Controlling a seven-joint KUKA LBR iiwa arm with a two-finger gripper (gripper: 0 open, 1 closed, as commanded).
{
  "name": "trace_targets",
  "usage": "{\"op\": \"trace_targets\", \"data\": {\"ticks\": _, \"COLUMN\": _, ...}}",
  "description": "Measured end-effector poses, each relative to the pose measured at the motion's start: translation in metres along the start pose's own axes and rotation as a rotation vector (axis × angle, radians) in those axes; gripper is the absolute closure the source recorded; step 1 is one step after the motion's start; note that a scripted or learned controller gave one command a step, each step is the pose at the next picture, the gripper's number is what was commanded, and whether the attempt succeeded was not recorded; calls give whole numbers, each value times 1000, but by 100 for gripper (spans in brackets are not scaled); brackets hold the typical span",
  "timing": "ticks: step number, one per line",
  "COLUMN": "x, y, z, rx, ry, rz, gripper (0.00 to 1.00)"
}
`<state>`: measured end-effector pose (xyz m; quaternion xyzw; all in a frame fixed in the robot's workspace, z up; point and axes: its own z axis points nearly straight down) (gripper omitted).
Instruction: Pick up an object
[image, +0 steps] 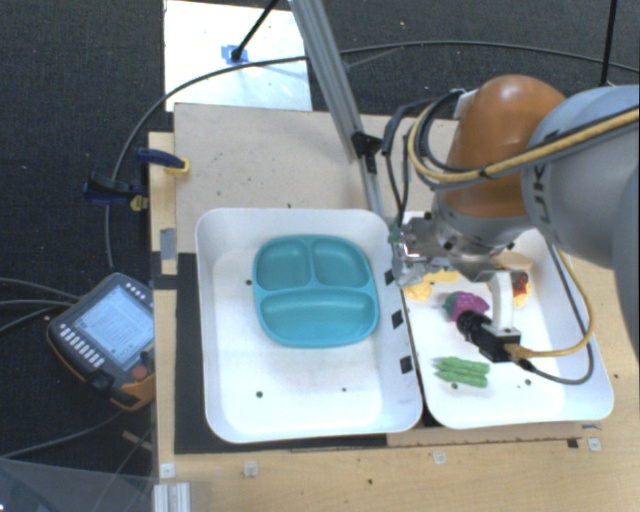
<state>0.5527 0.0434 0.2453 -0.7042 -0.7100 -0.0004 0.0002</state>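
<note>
Camera view: grey arm (590, 170) with orange band reaches in from the right, over the right bin (560, 400). Claw (407, 266) sits low at that bin's upper left corner, just beside the wall shared with the left bin (300, 400); open or clenched, cannot tell (wrist blocks it). Nothing visibly grasped.

Candidate objects are all in the right bin: yellow piece (424, 291) just below the claw, magenta piece (466, 301) beside it to the right, green pods (461, 371) lower down, lying flat and apart from the other two.

Left bin holds a teal divided plate (315, 290), flat, upper middle. Desk (260, 160) bare behind the bins. Handheld pendant (105, 335) lies off the desk, left.
</note>
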Motion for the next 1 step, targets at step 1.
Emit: {"op": "trace_targets", "data": {"ticks": 1, "x": 48, "y": -13, "z": 19, "rx": 1, "ry": 0, "rz": 0, "gripper": 100}}
